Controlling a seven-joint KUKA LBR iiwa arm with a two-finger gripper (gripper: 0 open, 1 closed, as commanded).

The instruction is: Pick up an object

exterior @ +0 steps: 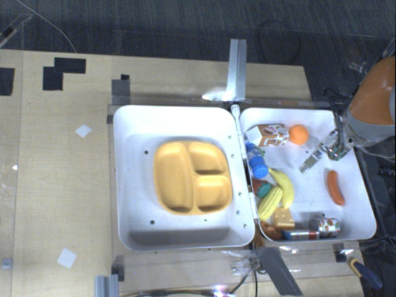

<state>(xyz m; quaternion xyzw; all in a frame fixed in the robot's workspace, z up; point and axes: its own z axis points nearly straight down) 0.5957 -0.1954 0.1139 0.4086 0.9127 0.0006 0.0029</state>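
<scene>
The tool (312,158) hangs over bare floor of the right bin (365,228), its fingers spread and pinching nothing; this reads as the approach step, no object yet chosen by contact; nearest lie the orange ball (299,134) and the sausage (335,187), both apart from it; next it must shift over one and descend squarely; the arm (374,104) slants in from the right, wrist tilted leftward.

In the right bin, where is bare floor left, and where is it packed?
Right bin: bare floor in the middle, between banana, sausage and can, under the gripper. Its left edge is packed: carton, blue bottle, banana.
</scene>
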